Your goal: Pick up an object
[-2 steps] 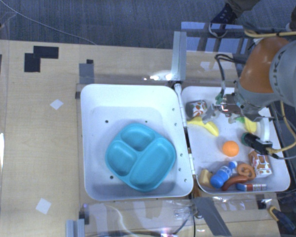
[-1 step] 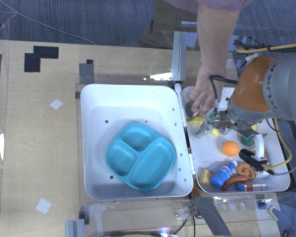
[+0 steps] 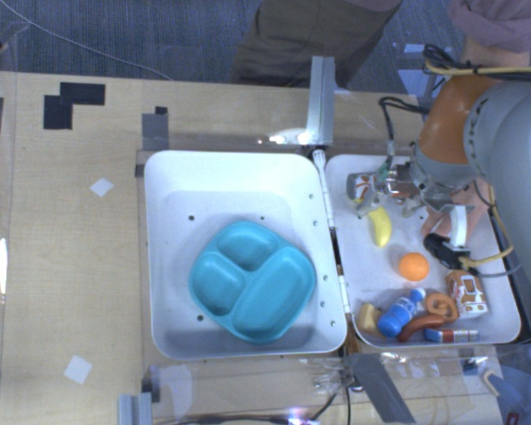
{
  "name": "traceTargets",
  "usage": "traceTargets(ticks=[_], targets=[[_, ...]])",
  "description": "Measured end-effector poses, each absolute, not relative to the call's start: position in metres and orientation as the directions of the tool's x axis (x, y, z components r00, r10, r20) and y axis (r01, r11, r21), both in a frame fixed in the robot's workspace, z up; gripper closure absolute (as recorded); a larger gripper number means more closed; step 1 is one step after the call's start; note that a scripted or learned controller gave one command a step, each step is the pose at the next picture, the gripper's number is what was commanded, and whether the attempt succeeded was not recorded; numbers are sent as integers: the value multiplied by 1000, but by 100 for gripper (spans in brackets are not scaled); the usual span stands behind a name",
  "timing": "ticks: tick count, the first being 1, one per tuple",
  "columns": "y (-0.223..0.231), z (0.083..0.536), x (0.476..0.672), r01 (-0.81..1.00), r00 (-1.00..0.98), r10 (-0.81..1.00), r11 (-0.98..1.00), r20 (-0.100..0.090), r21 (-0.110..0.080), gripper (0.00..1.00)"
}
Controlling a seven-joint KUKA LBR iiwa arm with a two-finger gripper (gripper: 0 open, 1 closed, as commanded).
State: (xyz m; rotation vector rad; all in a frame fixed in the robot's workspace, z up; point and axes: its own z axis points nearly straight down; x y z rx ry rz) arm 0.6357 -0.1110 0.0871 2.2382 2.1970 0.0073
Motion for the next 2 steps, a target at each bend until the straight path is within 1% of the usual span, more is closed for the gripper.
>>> traceTargets(ticks=[1,2], targets=[[-111,101,638,1000,13,1000,-13,-4,16,100],[-46,187,662,989,148,989,-148,0,6,100]])
